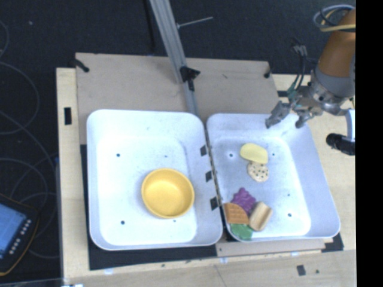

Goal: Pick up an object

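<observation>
My gripper (pixel 288 117) hovers over the far edge of the right bin (pixel 311 160), its two fingers spread open with nothing between them. Below it in that bin lie a yellow lemon-shaped piece (pixel 254 153) and a speckled cookie (pixel 258 172). Near the bin's front left corner sit a purple grape bunch (pixel 242 197), a brown waffle piece (pixel 236 213), a tan bread piece (pixel 260 216) and a green item (pixel 241 232). A yellow bowl (pixel 167 192) rests in the left bin (pixel 119 136).
A metal pole (pixel 170 34) slants down from the top to the divide between the bins. Black clips (pixel 210 175) line that divide. A tablet (pixel 12 232) lies off the bench at the lower left.
</observation>
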Robot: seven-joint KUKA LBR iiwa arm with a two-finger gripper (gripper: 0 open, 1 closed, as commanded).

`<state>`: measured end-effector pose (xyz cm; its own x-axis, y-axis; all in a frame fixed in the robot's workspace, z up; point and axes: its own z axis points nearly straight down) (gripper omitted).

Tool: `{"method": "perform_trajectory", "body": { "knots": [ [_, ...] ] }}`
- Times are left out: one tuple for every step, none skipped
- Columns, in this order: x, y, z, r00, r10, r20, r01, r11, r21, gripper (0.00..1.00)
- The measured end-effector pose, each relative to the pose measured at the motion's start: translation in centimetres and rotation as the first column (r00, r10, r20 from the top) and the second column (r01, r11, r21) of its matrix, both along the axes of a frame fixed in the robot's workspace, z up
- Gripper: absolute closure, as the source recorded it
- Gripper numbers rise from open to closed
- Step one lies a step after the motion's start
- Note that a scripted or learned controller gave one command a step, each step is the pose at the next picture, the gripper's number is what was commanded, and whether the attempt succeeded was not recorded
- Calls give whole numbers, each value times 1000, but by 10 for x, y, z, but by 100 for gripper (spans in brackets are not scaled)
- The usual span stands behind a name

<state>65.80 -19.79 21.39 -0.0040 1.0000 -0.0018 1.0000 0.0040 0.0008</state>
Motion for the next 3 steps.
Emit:
{"method": "perform_trajectory", "body": {
  "knots": [
    [0,-1,0,1000,0,-1,0,1000,-2,0],
    [4,-11,-55,1000,-3,-4,3,1000,-1,0],
    [3,-12,-107,1000,-3,-4,3,1000,-1,0]
  ]
}}
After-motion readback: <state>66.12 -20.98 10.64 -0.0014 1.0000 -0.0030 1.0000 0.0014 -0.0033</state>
